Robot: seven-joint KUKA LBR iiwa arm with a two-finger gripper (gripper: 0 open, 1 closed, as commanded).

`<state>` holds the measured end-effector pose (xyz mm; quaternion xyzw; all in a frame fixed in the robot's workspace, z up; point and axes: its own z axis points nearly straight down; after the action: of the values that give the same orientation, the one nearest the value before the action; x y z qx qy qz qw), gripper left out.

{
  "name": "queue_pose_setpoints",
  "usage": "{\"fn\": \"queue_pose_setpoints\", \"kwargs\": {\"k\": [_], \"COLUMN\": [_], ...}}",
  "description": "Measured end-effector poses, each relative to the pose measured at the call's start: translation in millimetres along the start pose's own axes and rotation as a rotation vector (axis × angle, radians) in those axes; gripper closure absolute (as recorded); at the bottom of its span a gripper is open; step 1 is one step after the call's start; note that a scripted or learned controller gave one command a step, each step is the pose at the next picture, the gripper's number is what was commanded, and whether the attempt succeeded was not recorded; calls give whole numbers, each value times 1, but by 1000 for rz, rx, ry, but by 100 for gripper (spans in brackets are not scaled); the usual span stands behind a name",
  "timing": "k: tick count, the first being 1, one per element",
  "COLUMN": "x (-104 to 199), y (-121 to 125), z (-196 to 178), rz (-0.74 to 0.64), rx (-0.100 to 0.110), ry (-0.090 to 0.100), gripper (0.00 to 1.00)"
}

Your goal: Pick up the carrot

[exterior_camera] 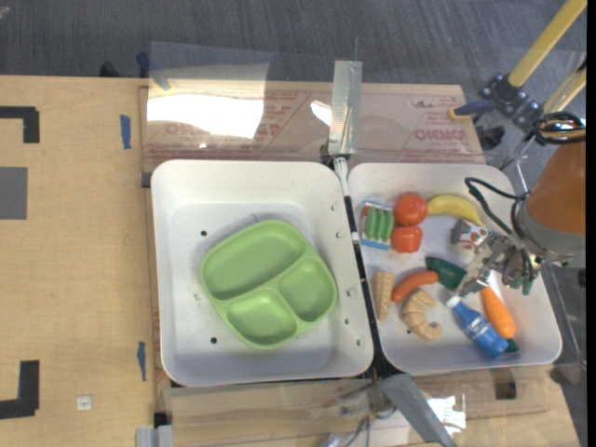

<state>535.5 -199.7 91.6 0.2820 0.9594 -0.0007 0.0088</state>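
Carrot (501, 313) lies in the right bin (545, 343), lower right of the frame, near the bin's right wall, tip pointing up-left. Blue bottle (480, 328) sits just beside it on the left, roughly parallel, apparently touching. Gripper (498, 266) hangs just above the carrot's upper end, low over the bin; contact can't be judged. Jaws: cannot tell whether they're spread or pressed together, the wrist clutter and cables hide them. Nothing visibly pinched. Arm (559, 198) enters from the right edge, orange band showing.

Rest of the right bin: croissant (424, 312) left of the bottle, red sausage (413, 285) above it, dark green item (445, 270) beside that, waffle cone (384, 292) near the left wall. Upper part: two tomatoes (410, 209), a banana (456, 207), a green-and-blue box (377, 224).

Left bin (177, 250) holds a green divided plate (268, 282), three compartments, roughly centred. Both bins sit on a cardboard-topped bench (65, 250).
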Motion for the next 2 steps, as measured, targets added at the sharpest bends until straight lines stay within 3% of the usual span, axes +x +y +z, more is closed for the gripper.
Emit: {"fn": "queue_pose_setpoints", "kwargs": {"k": [1,2], "x": [24,25], "y": [36,35], "z": [-43,-41], "rz": [-53,-52], "rx": [-1,1], "ry": [9,13], "gripper": [100,0]}}
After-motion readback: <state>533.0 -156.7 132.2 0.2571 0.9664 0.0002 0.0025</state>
